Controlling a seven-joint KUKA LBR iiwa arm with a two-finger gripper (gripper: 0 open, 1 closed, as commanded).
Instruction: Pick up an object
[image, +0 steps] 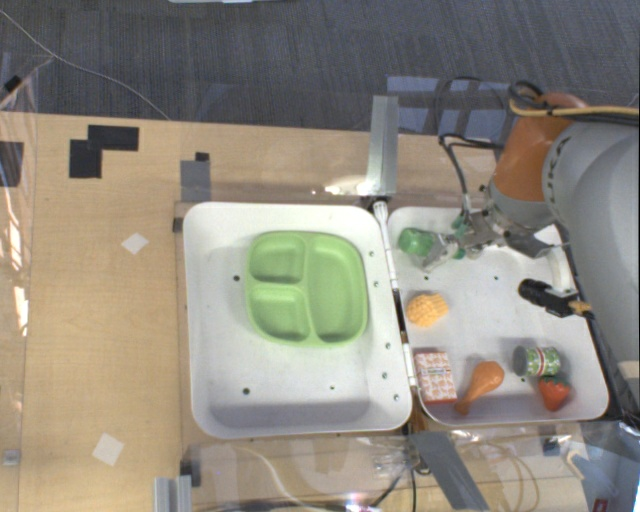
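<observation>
Bright, even overhead light, no hard shadows. Left bin (215, 330) and right bin (490, 300) run near-white, with little surface detail. There's a soft shadow band along the left bin's near wall. Hot glare spot at the foot of the metal post (383, 140) between the bins, smaller one at the bottom edge. Arm (590, 200) sits close to the lens and is out of focus. Gripper (447, 248) detail is smeared. Counter (100, 330) is evenly lit. Overall low-res, slightly soft.

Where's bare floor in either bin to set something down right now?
Left bin: wide bare strip on the near side of the green plate, narrower margins beside it. Right bin: bare middle between corn and can. Crowded along its near edge, and in its far-left corner by the gripper.
</observation>
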